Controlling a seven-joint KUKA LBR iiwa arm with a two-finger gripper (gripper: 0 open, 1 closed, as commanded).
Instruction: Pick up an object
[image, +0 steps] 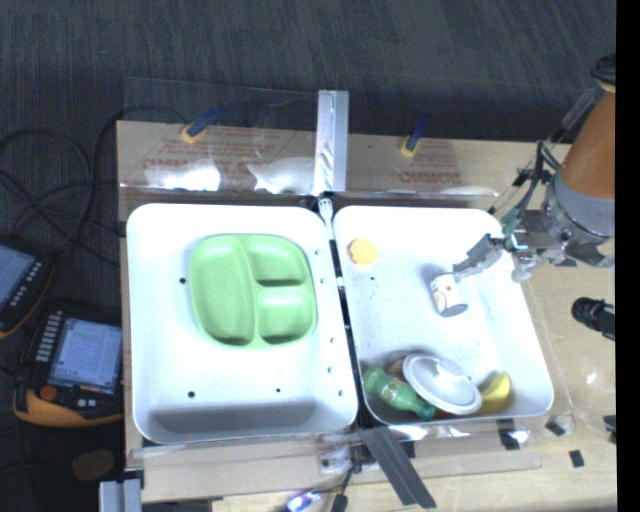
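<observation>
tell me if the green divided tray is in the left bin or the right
Left bin: the green divided tray lies flat there, compartments facing up.

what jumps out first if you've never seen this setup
The bright green divided tray lying in the left bin grabs the eye first. Next comes the grey and orange arm reaching in from the right, its gripper poised over the right bin just above a small white cup.

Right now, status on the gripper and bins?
Gripper low over right bin, beside small cup, nothing seen held. Bowl, green bottle, banana piled at near wall. Green tray in left bin.
</observation>
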